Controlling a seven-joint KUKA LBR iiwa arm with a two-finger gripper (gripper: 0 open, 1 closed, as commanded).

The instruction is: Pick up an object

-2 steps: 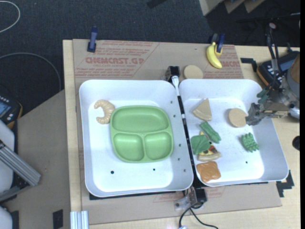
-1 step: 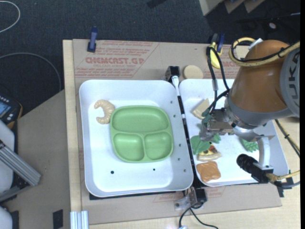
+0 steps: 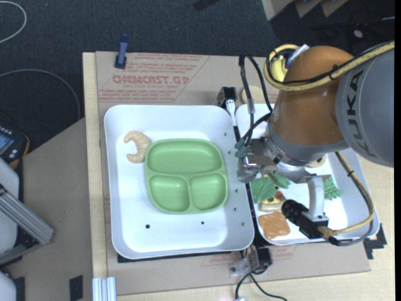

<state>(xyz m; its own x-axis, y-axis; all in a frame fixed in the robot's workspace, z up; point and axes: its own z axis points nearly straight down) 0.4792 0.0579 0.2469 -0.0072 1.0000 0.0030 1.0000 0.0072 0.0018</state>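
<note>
The arm (image 3: pixel 313 105) reaches in from the right and hangs low over the right bin (image 3: pixel 351 221), so that its wrist covers most of what lies there. The gripper (image 3: pixel 276 171) is somewhere under the wrist, above the left part of this bin, and I cannot tell its state because the arm hides it.

Around the wrist some small toy foods are visible in the right bin: a green leafy piece (image 3: pixel 266 185), a tan slice that looks like toast (image 3: pixel 274 226) at the near side, a small red and yellow piece (image 3: pixel 273 199) between them, and a green and white piece (image 3: pixel 327 188) further right. These are the nearest candidates for the pick. I judge them light and stiff, probably of smooth plastic, so rather slippery. The toast lies flat and gives little height to take; it would need a grip across its short edges. The leafy piece is irregular and may slide out.

In the left bin (image 3: pixel 119 168) lie a green divided plate (image 3: pixel 187 174) in the middle and a beige croissant toy (image 3: pixel 138 145) touching its far left corner. The croissant seems the easiest thing: light, rounded, to be taken across the thick middle. The plate is wide and shallow; only its rim offers a hold.
</note>
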